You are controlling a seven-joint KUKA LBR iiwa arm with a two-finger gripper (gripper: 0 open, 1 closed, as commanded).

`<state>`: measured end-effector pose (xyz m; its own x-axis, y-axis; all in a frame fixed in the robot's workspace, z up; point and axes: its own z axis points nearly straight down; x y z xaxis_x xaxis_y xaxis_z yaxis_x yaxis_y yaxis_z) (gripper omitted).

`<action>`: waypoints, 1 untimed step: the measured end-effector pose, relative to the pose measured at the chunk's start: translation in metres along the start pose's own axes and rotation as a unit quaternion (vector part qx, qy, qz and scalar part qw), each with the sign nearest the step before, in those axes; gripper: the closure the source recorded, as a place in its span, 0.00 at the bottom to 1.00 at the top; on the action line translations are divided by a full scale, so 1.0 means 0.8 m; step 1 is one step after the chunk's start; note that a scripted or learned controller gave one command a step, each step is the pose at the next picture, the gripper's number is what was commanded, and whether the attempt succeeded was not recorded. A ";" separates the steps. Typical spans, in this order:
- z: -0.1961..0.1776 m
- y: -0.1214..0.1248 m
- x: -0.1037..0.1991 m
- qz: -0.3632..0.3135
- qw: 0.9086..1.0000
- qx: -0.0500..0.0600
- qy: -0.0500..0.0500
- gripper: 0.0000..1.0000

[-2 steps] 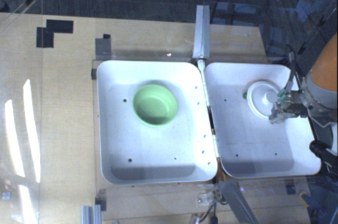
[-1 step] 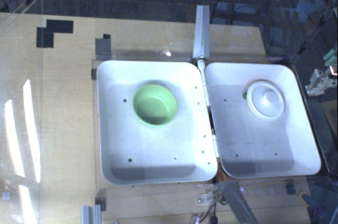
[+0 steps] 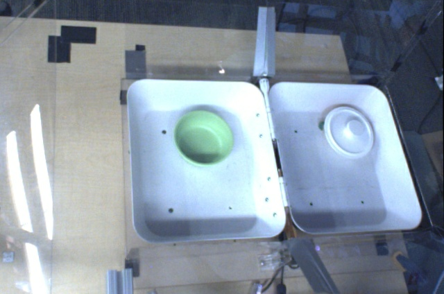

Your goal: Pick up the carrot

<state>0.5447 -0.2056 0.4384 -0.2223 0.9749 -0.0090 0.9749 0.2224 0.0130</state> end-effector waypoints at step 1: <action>0.242 0.016 0.011 -0.192 0.981 0.003 0.004 1.00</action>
<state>0.5581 -0.1953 0.2451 -0.5732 0.8194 -0.0049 0.8194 0.5732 0.0046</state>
